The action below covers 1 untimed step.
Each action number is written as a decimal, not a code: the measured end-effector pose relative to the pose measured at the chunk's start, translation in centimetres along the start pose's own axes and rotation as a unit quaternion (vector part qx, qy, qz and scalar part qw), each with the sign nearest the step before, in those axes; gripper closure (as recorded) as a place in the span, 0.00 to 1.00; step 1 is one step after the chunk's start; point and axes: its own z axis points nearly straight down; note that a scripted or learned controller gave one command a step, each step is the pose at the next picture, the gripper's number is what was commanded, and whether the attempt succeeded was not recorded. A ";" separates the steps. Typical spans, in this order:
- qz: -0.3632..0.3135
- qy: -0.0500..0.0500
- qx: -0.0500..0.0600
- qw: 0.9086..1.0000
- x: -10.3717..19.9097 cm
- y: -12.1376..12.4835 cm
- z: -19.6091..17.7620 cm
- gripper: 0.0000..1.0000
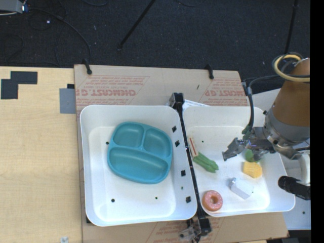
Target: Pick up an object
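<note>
- The task is not done as far as the view shows: nothing is lifted, and every loose thing lies on the floor of the right bin (263, 206).
- The arm (293, 105) reaches in from the right and its hand (242, 151) hangs low over the middle of that bin, dark linkages splayed toward the left.
- Whether the hand is open or closed I cannot tell; its tips are too dark and small against the bin, and nothing can be made out in its grip.
- The nearest candidates: a small green piece (249, 155) just beside the hand, and a yellow block (252, 169) just below that, touching or nearly touching it.
- A long green vegetable (205, 162) lies to the left of the hand, near the divider between the bins, apart from the hand.
- A pale grey-white piece (239, 188) lies nearer the front, and a pink doughnut (212, 200) sits at the front left corner of the bin, well apart from the hand.
- The left bin (96, 201) holds a blue sectioned plate (140, 152), which the arm is nowhere near.
- Judgement: the approach looks made, so what is left is the grip itself, most likely on the green piece or the yellow block, and then the lift clear of the bin.
- Risk as I read it: those two sit so close that the hand may nudge one while closing on the other.
</note>
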 end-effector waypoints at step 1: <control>-0.001 -0.001 -0.005 1.000 0.0 0.2 -0.5 0.00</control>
